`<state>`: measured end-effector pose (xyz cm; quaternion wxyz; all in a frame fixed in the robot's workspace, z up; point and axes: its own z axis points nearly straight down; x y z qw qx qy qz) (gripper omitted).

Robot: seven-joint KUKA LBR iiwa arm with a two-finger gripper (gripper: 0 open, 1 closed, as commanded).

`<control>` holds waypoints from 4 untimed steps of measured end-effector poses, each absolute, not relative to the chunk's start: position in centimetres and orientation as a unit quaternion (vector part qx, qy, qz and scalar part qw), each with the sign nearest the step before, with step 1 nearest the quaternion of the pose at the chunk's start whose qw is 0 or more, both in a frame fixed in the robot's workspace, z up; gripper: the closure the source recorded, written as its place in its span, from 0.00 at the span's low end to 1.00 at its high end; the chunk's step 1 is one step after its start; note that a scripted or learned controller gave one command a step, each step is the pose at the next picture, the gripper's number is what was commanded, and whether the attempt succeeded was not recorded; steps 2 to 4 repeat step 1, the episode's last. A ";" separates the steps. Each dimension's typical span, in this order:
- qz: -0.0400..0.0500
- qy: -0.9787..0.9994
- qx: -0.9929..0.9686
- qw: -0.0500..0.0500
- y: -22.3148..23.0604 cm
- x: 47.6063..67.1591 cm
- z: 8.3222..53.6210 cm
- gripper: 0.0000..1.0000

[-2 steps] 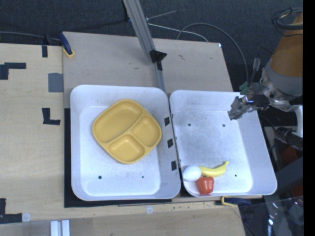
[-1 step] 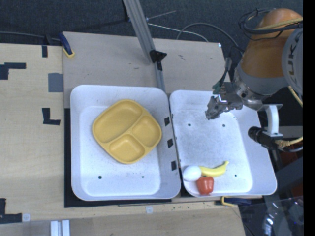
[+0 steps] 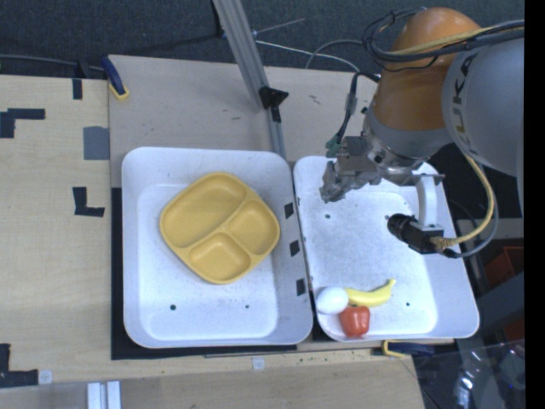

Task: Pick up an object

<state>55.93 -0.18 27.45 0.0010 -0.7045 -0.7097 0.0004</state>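
Candidate objects lie clustered in the near corner of the right bin (image 3: 443, 313): a white egg-shaped item (image 3: 332, 300), a small yellow banana (image 3: 373, 294), and a red piece (image 3: 355, 320) that we take for a pepper or strawberry, the three touching or nearly so. We judge all of them to be light toy pieces of smooth, stiff plastic, hence slippery and prone to rolling; the egg-shaped one offers the poorest purchase, whereas the banana invites a grip across its narrow middle, approached from the open side away from its neighbours. In the left bin (image 3: 140, 228) lies a yellow compartment plate (image 3: 220, 227), broad, shallow and rigid, which we expect could be taken only by its rim. The tool (image 3: 334, 186) hangs over the far part of the right bin, well apart from the cluster; whether its parts stand apart or together we cannot tell. Both bins rest on the desk (image 3: 51, 228).
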 end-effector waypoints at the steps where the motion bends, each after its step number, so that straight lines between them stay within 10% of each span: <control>1: 0.001 -0.709 -0.705 0.002 5.0 56.8 25.3 1.00; 4: 0.001 -0.709 -0.705 0.002 5.0 56.8 25.3 1.00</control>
